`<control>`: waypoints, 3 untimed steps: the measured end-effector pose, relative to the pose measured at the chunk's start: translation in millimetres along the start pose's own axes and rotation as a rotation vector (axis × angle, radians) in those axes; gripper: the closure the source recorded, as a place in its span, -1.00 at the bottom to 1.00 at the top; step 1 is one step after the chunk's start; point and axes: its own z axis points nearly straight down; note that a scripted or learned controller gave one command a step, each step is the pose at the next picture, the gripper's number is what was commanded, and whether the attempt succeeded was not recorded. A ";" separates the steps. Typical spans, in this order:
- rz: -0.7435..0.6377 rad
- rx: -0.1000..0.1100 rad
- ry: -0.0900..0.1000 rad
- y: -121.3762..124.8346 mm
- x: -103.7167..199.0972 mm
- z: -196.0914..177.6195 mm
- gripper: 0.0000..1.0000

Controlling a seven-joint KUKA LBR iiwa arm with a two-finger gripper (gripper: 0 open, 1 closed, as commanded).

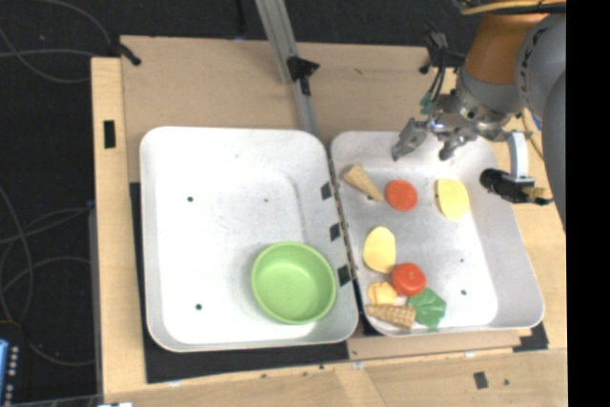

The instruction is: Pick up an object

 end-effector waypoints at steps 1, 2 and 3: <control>0.003 0.000 0.000 -1.1 -3.0 42.1 -1.00; 0.001 -0.009 -0.003 0.9 -3.9 27.1 1.00; 0.001 -0.010 0.004 3.9 -6.1 -17.2 1.00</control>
